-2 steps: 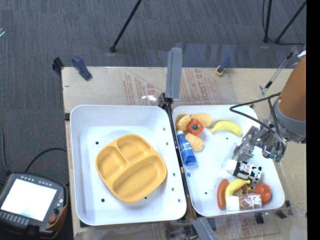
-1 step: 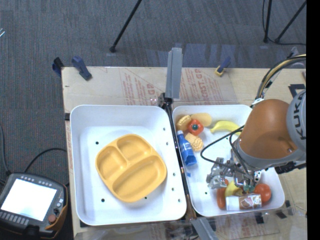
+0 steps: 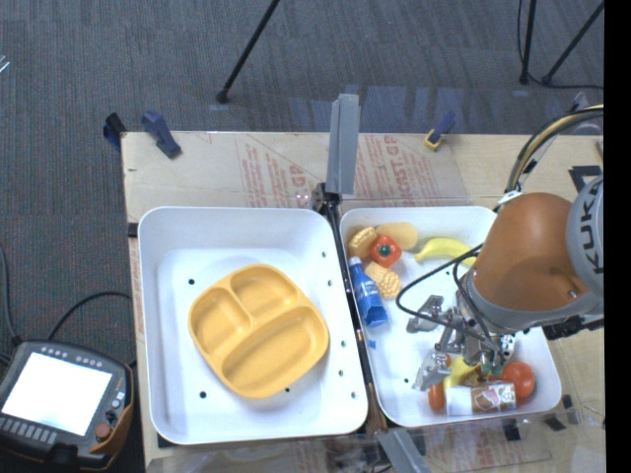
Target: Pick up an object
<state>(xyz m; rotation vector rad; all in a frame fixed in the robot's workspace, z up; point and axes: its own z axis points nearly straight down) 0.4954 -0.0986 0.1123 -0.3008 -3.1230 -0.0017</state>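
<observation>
My gripper [image 3: 454,351] hangs low over the front right part of the right bin [image 3: 414,377], under the arm's orange band [image 3: 527,249]. Right beneath it lie a small yellow piece [image 3: 461,371], an orange piece [image 3: 436,398], a brown-labelled can on its side [image 3: 485,398] and a red tomato [image 3: 519,379]. At the back of this bin sit a banana [image 3: 441,249], a pale yellow lump [image 3: 397,234], a small red fruit [image 3: 385,251], a corn cob [image 3: 385,281] and a blue bottle [image 3: 369,297].
The left bin [image 3: 168,254] holds a yellow divided plate [image 3: 258,329]. A grey upright post [image 3: 343,156] stands behind the seam between the bins. A teach pendant [image 3: 61,397] lies on the floor at the lower left. Cables loop beside the wrist.
</observation>
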